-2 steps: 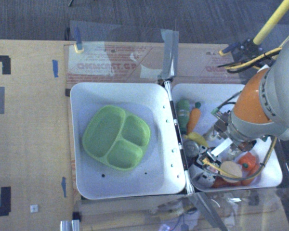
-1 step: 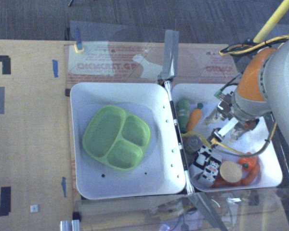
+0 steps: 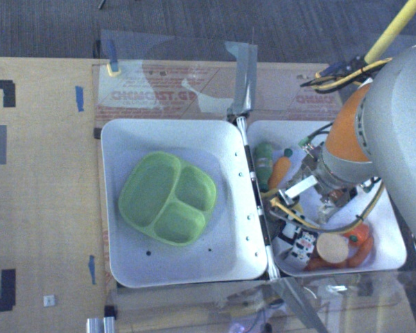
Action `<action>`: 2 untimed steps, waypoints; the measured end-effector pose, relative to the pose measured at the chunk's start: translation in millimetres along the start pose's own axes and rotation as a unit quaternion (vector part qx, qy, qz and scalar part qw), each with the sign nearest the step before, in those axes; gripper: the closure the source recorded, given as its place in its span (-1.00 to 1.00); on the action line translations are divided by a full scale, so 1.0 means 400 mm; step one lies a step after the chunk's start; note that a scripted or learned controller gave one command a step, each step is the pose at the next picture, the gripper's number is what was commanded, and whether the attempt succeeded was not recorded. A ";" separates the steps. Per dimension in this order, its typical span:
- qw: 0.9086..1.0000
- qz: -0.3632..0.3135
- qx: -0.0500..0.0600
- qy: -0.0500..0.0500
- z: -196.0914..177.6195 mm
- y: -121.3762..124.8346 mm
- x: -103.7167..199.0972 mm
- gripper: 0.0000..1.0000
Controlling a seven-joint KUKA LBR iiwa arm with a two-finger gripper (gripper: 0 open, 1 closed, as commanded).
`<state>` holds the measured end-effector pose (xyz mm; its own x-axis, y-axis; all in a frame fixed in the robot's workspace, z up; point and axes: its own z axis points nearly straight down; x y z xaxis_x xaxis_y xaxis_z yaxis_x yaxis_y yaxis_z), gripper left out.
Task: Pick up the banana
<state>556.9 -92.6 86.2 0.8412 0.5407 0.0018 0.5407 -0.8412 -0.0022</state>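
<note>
Arm [image 3: 402, 123]: broad, rounded, smooth pale-grey shell; looked matte, seamless. Glossy orange band [image 3: 347, 134] wrapped link above wrist. Below band sat darker grey ringed collar [image 3: 336, 166]. Gripper [image 3: 326, 207]: silvery bare metal, boxy, with small fittings too fine to make out. Thin dark cables [image 3: 357, 222] looped under wrist.

Left bin [image 3: 125, 255] white; divided plate [image 3: 168, 198] light green. Right bin [image 3: 387, 236] white, holding green bottle [image 3: 263, 159], orange carrot-shaped item [image 3: 280, 171], tan disc [image 3: 333, 248], red-orange piece [image 3: 362, 240].

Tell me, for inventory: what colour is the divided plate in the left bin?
Divided plastic plate: light green, camera view.
</note>
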 end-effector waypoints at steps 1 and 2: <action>1.000 0.000 0.000 0.000 0.000 0.000 0.000 -1.00; 0.993 0.115 0.000 -0.002 -0.265 0.114 0.036 -1.00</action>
<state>593.6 -123.7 192.3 0.9425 0.3341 -0.0024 0.3341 -0.9425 -0.0018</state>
